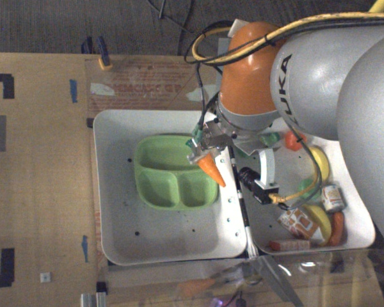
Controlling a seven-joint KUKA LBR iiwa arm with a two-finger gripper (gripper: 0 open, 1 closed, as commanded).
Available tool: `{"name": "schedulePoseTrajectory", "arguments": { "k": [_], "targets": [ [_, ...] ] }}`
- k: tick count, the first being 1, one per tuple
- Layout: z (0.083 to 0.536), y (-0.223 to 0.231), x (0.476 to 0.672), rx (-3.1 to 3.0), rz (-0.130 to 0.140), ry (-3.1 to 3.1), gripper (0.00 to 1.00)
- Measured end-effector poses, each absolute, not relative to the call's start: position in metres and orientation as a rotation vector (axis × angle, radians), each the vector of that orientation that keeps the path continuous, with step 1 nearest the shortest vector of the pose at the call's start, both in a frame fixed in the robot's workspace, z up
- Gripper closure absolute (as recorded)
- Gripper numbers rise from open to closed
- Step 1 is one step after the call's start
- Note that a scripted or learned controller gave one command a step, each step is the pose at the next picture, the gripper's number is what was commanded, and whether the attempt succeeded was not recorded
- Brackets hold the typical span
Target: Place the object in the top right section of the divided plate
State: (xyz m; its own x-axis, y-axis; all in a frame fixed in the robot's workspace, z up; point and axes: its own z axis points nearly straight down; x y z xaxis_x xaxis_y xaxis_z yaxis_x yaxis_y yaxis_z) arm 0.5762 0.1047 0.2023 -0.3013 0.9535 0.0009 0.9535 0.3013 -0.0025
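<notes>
At the bottom of the view the front rims of two white bins meet. The right bin (365, 232) holds a heap of toy food: a red sausage (336, 228) stands by the rim, a yellow banana (319, 217) lies just beside it, and a small printed box (296, 222) leans on the banana. A little jar (333, 198) sits a bit higher, and a second banana (320, 162) curves above it.

The left bin (166, 238) holds a green divided plate (173, 171). The plate has one long section on top and two smaller ones below. The plate sits near the right wall of its bin.

An orange toy carrot (211, 169) hangs over the right edge of the plate, close to the wall between the bins. Its pointed end slants down and to the right. Its thick end is tucked up in the gripper (203, 149), which pinches it between its fingers. The carrot is up in the air, above the plate's right side, and not lying in any section.

Above the gripper comes the orange band (253, 66) of the arm, and the big grey arm (333, 75) fills the upper right. Yellow and black cables (243, 50) loop over it. Farther back the brown bench (38, 171) shows blue tape marks (73, 90).
</notes>
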Motion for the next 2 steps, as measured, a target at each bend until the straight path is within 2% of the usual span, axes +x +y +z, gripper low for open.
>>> {"name": "schedulePoseTrajectory", "arguments": {
  "k": [1, 2],
  "targets": [
    [0.178, 0.181, 0.583, -1.952, -0.001, -2.463, 1.0],
    [0.182, 0.124, 0.567, -2.123, 0.005, -2.312, 1.0]
  ]
}}
